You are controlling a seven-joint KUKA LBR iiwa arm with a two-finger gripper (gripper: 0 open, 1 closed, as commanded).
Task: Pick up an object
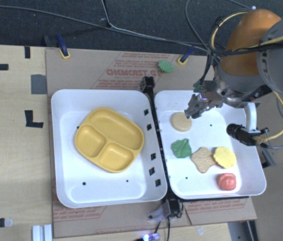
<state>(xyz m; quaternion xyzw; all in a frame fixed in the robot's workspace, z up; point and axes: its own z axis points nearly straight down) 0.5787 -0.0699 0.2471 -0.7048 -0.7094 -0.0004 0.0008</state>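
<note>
**Gripper poised over the round cookie, nothing lifted yet**

Gripper [194,109] hangs right of centre in the frame, just beside the tan cookie [181,122] in the right bin [242,187]; how wide it stands I cannot tell. Nothing appears held. Judging by this, the pick is barely begun: descent, grasp and lift all remain.
</note>
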